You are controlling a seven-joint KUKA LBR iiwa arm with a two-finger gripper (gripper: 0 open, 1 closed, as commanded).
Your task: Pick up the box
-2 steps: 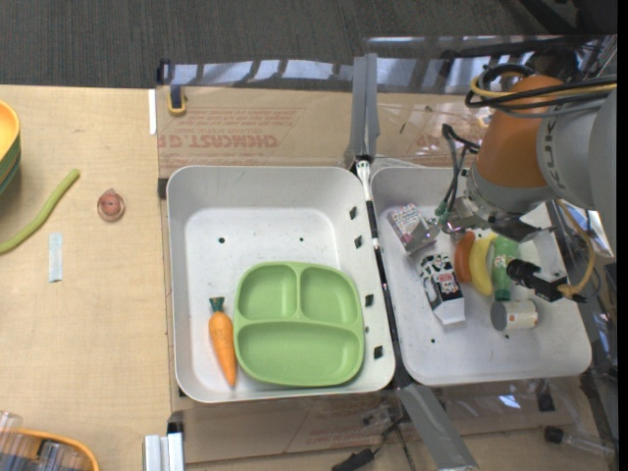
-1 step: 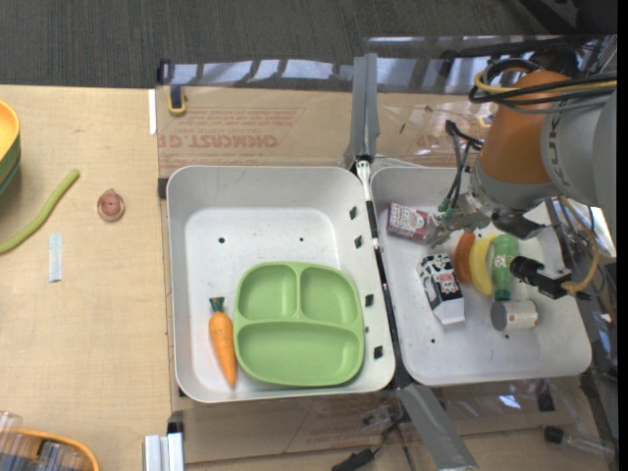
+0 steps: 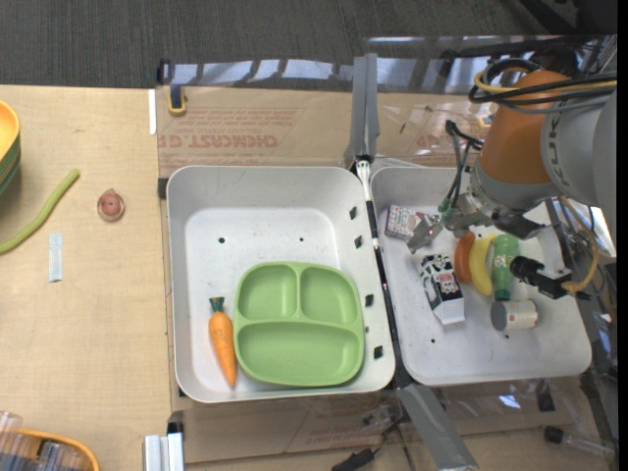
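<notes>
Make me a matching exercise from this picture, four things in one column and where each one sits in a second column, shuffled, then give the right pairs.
Things:
1. carrot
2. green divided plate
3. small box
4. gripper

Places:
A. in the right bin, lying below the gripper
B. middle of the left bin, toward its near edge
C. over the right bin's far left part
D. in the left bin, along the plate's left side

Pairs: 1-D, 2-B, 3-A, 4-C

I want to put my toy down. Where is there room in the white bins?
Left bin: bare floor behind the green plate, up to the back wall. Right bin: a bare strip along the front edge. Its middle is crowded: box, banana, green bottle, arm.
</notes>
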